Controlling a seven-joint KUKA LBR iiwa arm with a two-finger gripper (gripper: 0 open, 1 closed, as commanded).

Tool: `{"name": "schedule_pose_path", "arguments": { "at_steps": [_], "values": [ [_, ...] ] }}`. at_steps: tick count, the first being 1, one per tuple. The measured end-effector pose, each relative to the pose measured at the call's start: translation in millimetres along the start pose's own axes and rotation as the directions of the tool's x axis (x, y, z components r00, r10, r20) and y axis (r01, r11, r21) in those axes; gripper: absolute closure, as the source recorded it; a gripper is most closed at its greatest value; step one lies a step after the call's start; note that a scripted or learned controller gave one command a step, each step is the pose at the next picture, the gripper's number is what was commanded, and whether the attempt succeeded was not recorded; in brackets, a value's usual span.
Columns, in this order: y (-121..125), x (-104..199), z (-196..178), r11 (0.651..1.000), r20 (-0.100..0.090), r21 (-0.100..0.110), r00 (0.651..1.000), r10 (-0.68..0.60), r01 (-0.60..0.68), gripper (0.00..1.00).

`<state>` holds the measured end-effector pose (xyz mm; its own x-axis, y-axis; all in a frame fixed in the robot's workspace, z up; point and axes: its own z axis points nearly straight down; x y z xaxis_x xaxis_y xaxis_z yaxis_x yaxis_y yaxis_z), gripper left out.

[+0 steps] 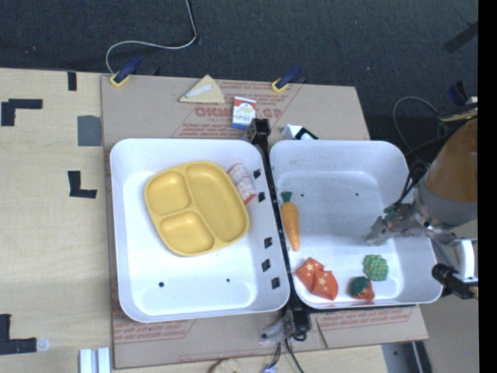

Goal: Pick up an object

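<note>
Bins sit side by side on the surface (pixel 46 208). A yellow plate (pixel 196 207) with three parts lies in the left bin (pixel 132 286), with a small wrapped pack (pixel 243 182) at its 2 o'clock. In the right bin (pixel 342 165), a toy carrot (pixel 290 222) lies at 9 o'clock, a red toy (pixel 318 278) at 7, and a green toy (pixel 375 267) and a strawberry (pixel 361 288) near 5. The hand (pixel 386 230) sits low at 3 o'clock, above the green toy, holding nothing; I cannot tell how far open it is.

Smooth glossy white plastic bins (pixel 128 208), matt yellow plastic divided plate (pixel 198 207), brown cardboard sheet (pixel 326 111), pale wood-look bench (pixel 39 231)
</note>
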<state>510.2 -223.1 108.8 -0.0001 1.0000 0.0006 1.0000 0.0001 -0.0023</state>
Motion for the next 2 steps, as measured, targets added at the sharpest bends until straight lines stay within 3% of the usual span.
{"name": "schedule_pose_path", "arguments": {
  "at_steps": [1,2],
  "values": [
    [0,0,0,1.0,0.0,0.0,1.0,0.0,0.0,0.0],
    [55,61,22,1.0,0.002,-0.008,1.0,-0.002,0.002,0.0]
  ]
}}
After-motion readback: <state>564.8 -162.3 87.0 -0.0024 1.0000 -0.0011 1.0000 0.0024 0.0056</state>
